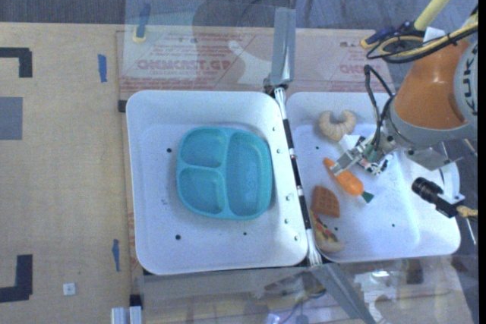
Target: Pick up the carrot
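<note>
The jaws point(357, 161) hang low over the right bin point(425, 231), their tips just above the carrot point(345, 178); whether they stand apart or together cannot be told, since the tips are small and blurred against the wrist clutter. Nothing shows plainly between them. The carrot lies on the bin floor, left of centre, a short orange piece running from upper left to lower right with a dark green end at its near right. Just far of it sits a pale curled pastry-like piece point(336, 124). Near of it lie a brown waffle-like piece point(325, 202) and, against the bin's near left wall, a mixed item point(328, 236) too indistinct to name. The arm point(429, 91) enters from the right, its orange band cut off by the frame edge. In the left bin point(152, 125) rests a teal divided plate point(225, 172). On the bench point(61, 163), beyond the bins, red lettering on a clear sheet point(186, 61) is reversed and unreadable.
</note>
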Action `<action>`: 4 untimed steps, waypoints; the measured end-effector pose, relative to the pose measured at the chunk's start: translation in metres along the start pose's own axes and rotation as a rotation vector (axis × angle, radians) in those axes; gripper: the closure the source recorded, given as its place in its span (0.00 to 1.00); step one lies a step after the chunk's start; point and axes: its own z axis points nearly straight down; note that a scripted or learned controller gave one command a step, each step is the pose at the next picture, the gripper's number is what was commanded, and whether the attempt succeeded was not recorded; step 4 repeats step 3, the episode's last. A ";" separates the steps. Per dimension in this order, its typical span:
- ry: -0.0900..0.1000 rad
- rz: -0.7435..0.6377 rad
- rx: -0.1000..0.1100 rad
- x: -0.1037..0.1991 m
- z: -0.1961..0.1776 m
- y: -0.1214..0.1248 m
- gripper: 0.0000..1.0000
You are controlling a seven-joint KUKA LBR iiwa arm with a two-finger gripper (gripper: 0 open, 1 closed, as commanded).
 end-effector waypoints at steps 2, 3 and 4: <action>-0.011 -0.260 0.000 -0.013 0.001 -0.005 1.00; 0.044 0.002 0.050 0.057 -0.063 0.004 1.00; 0.044 0.002 0.050 0.057 -0.063 0.004 1.00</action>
